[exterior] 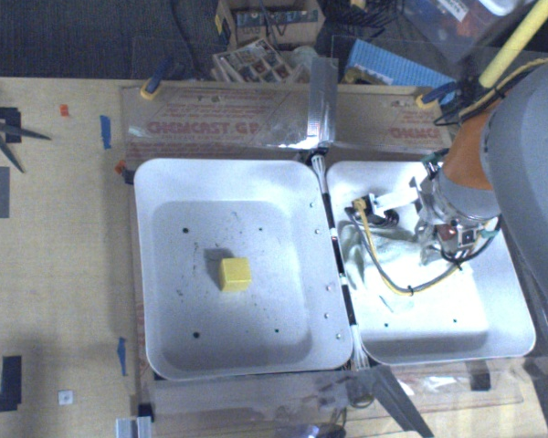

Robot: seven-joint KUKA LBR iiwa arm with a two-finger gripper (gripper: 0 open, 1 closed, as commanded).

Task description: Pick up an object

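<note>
So the only thing worth grabbing here is the yellow block. It sits a bit left of centre on the floor of the left bin, well away from every wall. Your gripper is nowhere near it. It hangs low over the right bin, up toward that bin's far half, with the arm coming in from the right. From this angle I honestly can't tell whether the gripper is open or closed, and I see nothing held in it, so I'd treat the pick as not started.

If I were running this, I'd do it like so:

- Lift clear first. The two bin rims meet in a ridge between you and the block, and you don't want to drag across it.
- Carry over and stop right above the block, then come straight down, not at a slant.
- The block looks turned slightly off the bin's edges, so rotate the wrist to close on two flat opposite faces, not corner to corner.
- Make sure you're fully open before descending, and go low enough to catch the block's sides rather than its top edge.

It looks small and rigid, so my guess is it skids on that smooth floor if you clip it off-centre.
</note>
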